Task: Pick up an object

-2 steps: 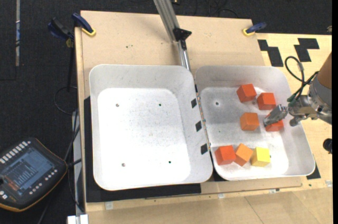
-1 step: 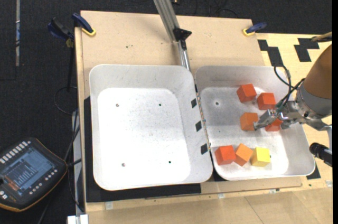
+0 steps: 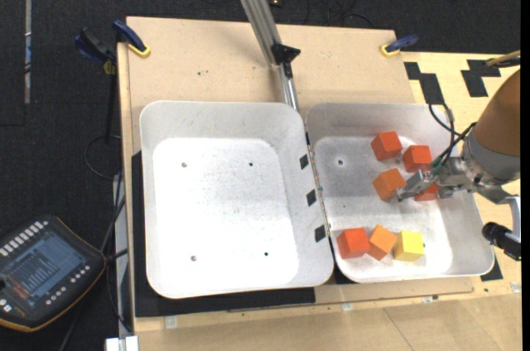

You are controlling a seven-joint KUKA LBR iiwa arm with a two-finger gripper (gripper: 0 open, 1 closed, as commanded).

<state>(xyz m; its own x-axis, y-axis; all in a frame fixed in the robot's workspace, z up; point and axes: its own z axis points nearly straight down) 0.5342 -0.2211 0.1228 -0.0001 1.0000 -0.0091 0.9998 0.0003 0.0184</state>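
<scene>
Fingers (image 3: 411,190) of the gripper (image 3: 420,188) sit low in the right bin (image 3: 348,126), reaching in from the right, but how far apart they stand cannot be told at this size. Their tips lie just beside an orange cube (image 3: 387,185) near the bin's middle, and a small red block (image 3: 427,192) shows right at them; whether either is clamped cannot be told. Cubes in the right bin count 7: 2 orange-red ones (image 3: 386,146) (image 3: 416,156) side by side near the far wall, the 2 by the fingers, and a row of 3 along the near wall, namely 1 red-orange (image 3: 354,242), 1 orange (image 3: 383,241) and 1 yellow (image 3: 410,246), touching one another. Beside it the left bin (image 3: 166,126) rests on the counter (image 3: 215,60), making 2 bins.
</scene>
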